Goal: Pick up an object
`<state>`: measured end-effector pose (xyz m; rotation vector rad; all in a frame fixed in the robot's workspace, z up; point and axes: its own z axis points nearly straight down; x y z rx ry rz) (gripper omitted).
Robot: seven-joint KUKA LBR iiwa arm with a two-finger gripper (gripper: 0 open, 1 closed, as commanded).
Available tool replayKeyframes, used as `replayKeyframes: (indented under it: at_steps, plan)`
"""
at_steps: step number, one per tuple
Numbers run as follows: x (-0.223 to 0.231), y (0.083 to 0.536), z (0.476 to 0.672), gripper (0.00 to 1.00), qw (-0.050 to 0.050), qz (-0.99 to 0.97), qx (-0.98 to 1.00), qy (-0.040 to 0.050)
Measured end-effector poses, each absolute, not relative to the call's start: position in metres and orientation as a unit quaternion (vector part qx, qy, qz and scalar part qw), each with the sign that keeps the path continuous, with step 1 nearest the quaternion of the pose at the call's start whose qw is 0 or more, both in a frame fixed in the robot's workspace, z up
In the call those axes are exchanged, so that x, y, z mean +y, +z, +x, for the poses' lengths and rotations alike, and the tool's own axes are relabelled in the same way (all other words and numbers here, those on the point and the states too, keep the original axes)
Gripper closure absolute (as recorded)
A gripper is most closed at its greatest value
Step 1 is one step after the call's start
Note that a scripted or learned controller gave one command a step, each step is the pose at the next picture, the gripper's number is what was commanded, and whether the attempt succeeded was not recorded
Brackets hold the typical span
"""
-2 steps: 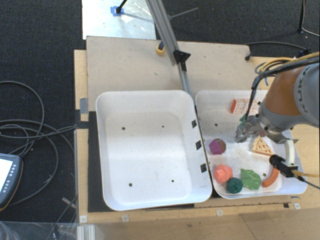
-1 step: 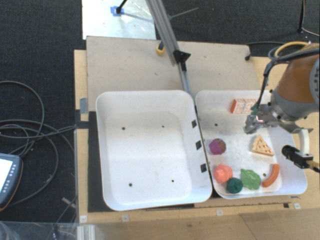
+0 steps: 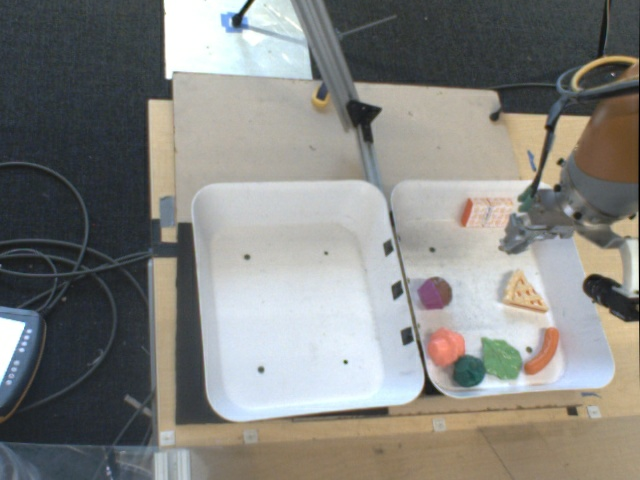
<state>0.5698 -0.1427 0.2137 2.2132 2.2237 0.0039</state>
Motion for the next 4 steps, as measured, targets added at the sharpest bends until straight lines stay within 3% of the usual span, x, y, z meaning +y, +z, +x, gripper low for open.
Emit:
replayKeyframes:
  at_steps: [4]
  plan:
    - [0.066, 0.219, 0.611, 1.0, 0.0, 0.704, 0.711, 0.0019]
